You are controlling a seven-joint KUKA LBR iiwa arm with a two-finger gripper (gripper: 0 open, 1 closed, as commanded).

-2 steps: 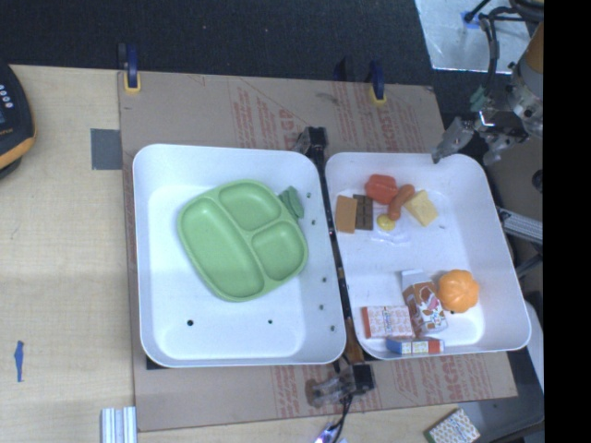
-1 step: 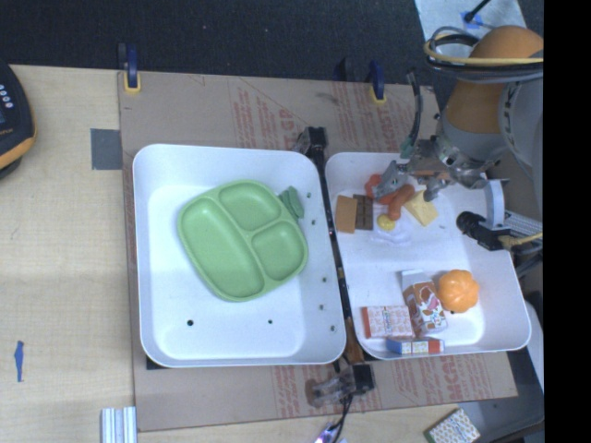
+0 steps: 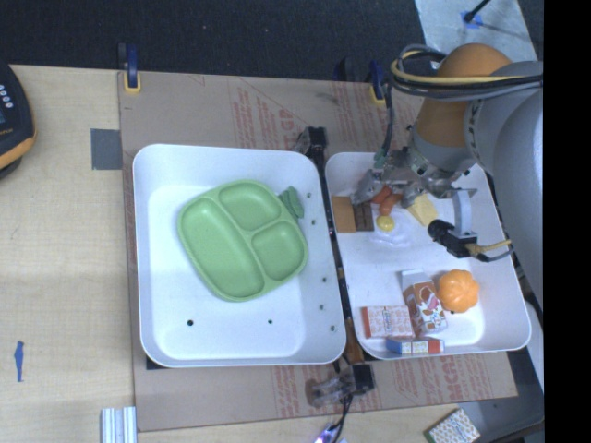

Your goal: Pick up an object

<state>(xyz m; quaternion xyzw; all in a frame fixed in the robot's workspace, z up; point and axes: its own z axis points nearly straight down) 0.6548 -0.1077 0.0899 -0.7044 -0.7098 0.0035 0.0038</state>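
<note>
Two shallow white bins sit side by side on a bench. The left bin (image 3: 157, 330) holds a green divided plate (image 3: 242, 240). A grey arm (image 3: 503, 146) reaches into the right bin (image 3: 512, 326), its gripper (image 3: 395, 187) low over small clutter at the far end. Whether it grips anything cannot be told. Nearer lie an orange fruit (image 3: 457, 290) and small printed packets (image 3: 406, 319). Judging by this, no object is lifted yet; grasping and raising remain.

A pale green plate (image 3: 244, 239) lies in the white left bin (image 3: 157, 330), and the white right bin (image 3: 503, 326) holds an orange ball (image 3: 457, 290), red-and-white packets (image 3: 388, 321) and a yellow piece (image 3: 422, 210).
</note>
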